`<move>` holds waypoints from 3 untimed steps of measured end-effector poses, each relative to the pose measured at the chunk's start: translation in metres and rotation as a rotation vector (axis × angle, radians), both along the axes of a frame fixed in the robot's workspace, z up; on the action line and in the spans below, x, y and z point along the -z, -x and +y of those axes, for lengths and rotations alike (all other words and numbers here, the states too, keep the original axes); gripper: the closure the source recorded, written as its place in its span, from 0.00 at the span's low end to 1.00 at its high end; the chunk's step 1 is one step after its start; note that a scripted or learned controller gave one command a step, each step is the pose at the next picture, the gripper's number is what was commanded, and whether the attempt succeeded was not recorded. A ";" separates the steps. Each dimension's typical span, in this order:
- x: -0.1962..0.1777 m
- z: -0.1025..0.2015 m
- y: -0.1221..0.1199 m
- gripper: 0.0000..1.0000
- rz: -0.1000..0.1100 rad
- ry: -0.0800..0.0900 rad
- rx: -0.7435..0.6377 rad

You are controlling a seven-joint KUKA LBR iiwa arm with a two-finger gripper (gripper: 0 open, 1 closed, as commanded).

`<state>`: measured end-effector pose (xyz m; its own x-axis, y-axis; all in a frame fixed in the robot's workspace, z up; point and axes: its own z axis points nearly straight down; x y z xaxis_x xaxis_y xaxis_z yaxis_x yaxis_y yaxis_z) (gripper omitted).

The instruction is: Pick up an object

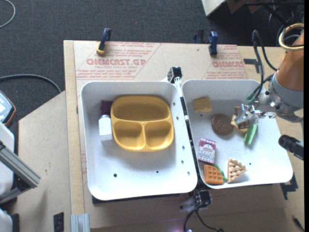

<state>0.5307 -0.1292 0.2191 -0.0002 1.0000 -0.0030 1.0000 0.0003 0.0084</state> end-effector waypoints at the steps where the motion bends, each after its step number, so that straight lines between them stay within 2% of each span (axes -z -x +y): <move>1: -0.006 0.000 -0.001 1.00 0.005 -0.001 0.000; 3: -0.021 0.052 -0.098 1.00 0.002 -0.002 -0.004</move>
